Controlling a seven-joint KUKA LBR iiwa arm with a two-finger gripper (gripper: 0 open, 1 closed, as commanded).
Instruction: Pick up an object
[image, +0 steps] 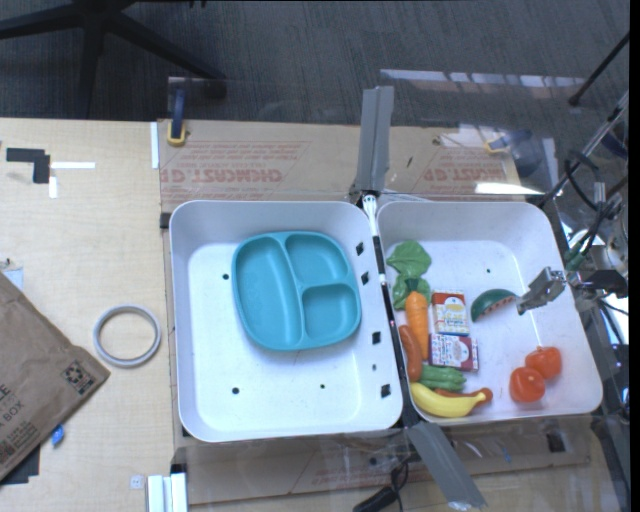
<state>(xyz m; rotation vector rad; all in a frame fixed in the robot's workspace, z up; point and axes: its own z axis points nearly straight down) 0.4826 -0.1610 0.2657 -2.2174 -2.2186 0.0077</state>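
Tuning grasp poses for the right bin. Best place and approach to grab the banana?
Take the banana across its thick middle, coming straight down. It lies flat along the bin's near wall, curved, with the green vegetable touching its upper side. Set the hand so its fingers close across the narrow width; the tapered, reddish right tip gives less to hold.

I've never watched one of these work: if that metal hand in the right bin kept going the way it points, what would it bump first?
Probably the green watermelon slice. The hand points left at it, though height above it is unclear.
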